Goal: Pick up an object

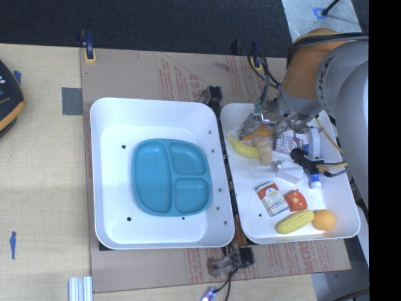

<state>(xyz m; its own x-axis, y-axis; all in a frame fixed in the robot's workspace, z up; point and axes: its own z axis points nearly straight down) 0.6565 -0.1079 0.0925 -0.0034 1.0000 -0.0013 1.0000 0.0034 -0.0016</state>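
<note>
Worktop (44, 168) of pale wood, covered in the middle by a brown cardboard sheet (150, 74); carries 2 shallow white bins side by side.

Grey arm (338, 74) with an orange band, reaching in from the right and bending down over the far end of the right bin.

Left bin (106, 118): holds just 1 thing, a blue divided plate (170, 175) lying flat near its middle, 3 compartments facing up.

Right bin (250, 224): holds every loose item, in 2 groups, one at the far end and one at the near end.

Claw (266, 121) low over the far left corner of the right bin, above a small heap of items; cannot tell whether open or closed, and nothing seen gripped in it.

Banana (243, 147) just beside the claw, curved along the left wall of the right bin, touching a tan block (266, 150) on its right.

Corn cob (294, 221), yellow, lying slantwise near the front wall, its right end touching an orange (323, 220).

Red-and-white packet (271, 198) flat near the middle of the right bin, just left of a smaller red piece (296, 200); both just behind the corn cob.

Off to the far left of the worktop, a black-and-yellow device (7, 99), cut off by the edge of the view.

On the cardboard's far left corner, a blue clamp (89, 46); below it, a grey tape patch (72, 100).
</note>
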